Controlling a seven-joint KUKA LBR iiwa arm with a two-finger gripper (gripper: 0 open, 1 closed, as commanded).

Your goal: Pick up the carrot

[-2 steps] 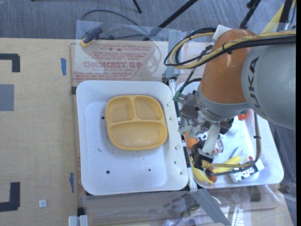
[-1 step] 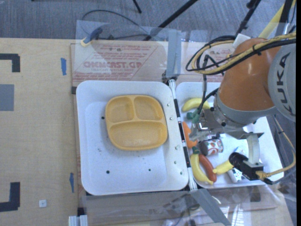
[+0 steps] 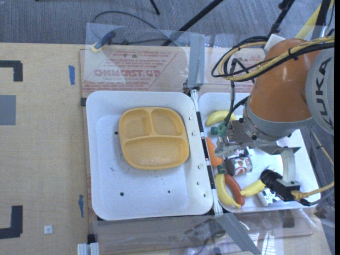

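I see the arm (image 3: 279,89) reaching in from the right, its orange band hanging over the far half of the right bin (image 3: 308,158). The gripper (image 3: 230,142) sits low over that bin's left side. From this angle I cannot tell whether the claw is open or closed, and I see nothing held in it.

The carrot (image 3: 212,152) lies on the floor of the right bin, tight against its left wall, about midway between the far and near edges. It runs roughly along that wall. The gripper is just beside it, on the side away from the wall, and partly overlaps it in my view; I cannot tell whether they touch.

In the same bin, a banana (image 3: 217,117) lies near the far-left corner, beyond the carrot. A red-and-white can (image 3: 240,166) rests just nearer than the gripper. In the near-left corner a second banana (image 3: 222,190) lies against the left wall with a red sausage (image 3: 234,189) touching its right side, and a smaller yellow banana (image 3: 253,188) lies just to the right of the sausage.

The left bin (image 3: 101,158) holds a yellow divided plate (image 3: 154,138) with three compartments, set toward its far edge.
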